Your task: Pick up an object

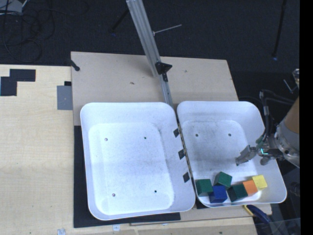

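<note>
pale bench, two white bins. gripper hovers over the right bin, grip state unclear. cubes sit clustered just below it, untouched. approach step; next: drop onto one cube, then close.

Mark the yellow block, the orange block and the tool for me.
yellow block (260, 182), camera view, on its top face.
orange block (250, 186), camera view, on its top face.
tool (249, 154), camera view, at its tip over the right bin.
</note>
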Robot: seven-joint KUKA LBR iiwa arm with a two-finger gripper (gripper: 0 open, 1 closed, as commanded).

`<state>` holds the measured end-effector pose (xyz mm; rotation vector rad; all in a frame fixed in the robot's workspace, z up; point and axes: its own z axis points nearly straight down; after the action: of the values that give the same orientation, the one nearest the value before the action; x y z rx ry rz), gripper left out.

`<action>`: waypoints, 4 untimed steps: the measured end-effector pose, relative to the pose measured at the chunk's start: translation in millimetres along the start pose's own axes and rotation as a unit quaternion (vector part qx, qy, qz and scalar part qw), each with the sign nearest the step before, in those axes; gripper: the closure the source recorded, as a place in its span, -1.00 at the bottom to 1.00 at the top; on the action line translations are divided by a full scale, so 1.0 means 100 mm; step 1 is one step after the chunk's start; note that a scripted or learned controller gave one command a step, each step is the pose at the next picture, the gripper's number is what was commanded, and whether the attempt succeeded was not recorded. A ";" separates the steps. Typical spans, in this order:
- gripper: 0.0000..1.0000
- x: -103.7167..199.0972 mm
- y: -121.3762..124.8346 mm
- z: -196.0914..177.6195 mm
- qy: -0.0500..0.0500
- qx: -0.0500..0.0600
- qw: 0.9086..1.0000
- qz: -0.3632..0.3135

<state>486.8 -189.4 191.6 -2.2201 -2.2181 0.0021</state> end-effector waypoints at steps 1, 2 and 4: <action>-1.00 0.17 0.36 1.03 -0.001 -0.001 1.000 -0.002; -1.00 0.53 0.26 -1.04 -0.001 -0.005 1.000 -0.001; -1.00 0.93 0.91 0.43 0.001 0.002 1.000 -0.002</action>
<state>577.4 -96.7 148.9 -2.2129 -2.2189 0.0052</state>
